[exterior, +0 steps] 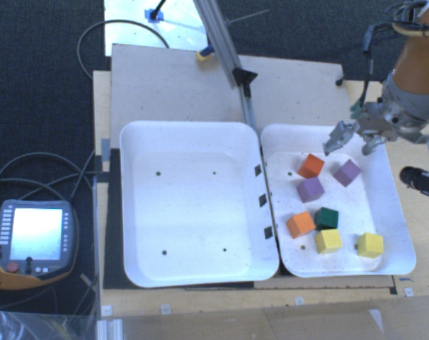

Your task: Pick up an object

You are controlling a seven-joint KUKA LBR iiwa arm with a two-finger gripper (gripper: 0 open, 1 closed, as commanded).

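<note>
Now: gripper poised over a bin of blocks

The gripper (354, 137) hangs with its two fingers spread apart and nothing between them, above the far edge of the right bin (393, 190). Nearest below it lie an orange block (311, 166) and a purple block (346, 172), a little apart from each other. Farther on sit a second purple block (310, 189), a dark green block (326, 218) touching a yellow block (328, 241), another orange block (300, 224) just beside the green one, and a lone yellow block (370, 244) near the front rim.

These cubes look small, stiff and light, probably painted wood or foam, so a grasp across two opposite flat faces should hold. The orange block near the gripper, standing free, seems the easiest pick. The left bin (193, 137) holds no blocks. Both bins rest on the table (292, 83).
</note>
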